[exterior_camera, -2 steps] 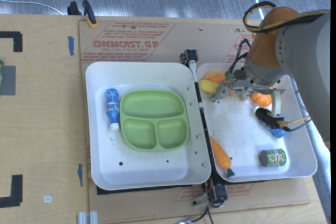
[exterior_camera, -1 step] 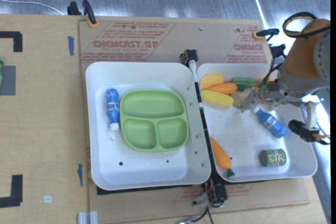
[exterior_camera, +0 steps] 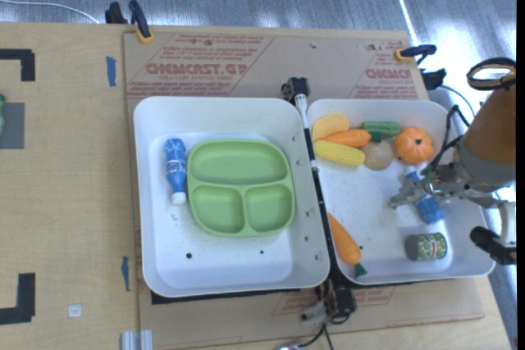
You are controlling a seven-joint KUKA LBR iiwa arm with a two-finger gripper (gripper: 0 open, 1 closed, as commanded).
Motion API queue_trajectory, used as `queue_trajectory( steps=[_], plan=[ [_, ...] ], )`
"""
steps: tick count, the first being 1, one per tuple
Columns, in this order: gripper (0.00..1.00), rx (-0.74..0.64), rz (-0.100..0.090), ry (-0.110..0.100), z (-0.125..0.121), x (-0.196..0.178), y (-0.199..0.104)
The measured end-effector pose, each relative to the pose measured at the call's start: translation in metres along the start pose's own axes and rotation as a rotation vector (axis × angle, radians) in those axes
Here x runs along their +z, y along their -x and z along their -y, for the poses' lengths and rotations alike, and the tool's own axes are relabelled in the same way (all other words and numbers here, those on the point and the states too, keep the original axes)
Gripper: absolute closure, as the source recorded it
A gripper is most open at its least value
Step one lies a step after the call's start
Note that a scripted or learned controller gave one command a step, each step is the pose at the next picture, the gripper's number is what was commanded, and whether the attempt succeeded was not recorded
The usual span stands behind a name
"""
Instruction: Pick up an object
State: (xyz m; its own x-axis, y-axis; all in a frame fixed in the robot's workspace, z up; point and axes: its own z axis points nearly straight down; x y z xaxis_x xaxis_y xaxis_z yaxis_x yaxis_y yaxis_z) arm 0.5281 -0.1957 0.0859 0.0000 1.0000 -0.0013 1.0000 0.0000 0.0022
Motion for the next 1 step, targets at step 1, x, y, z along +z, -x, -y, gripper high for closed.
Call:
queue_trajectory(
  steps=[1],
  plan=[
    [1.0,0.002,0.004,0.004,-0.0014,-0.0105,0.0014]
  ],
)
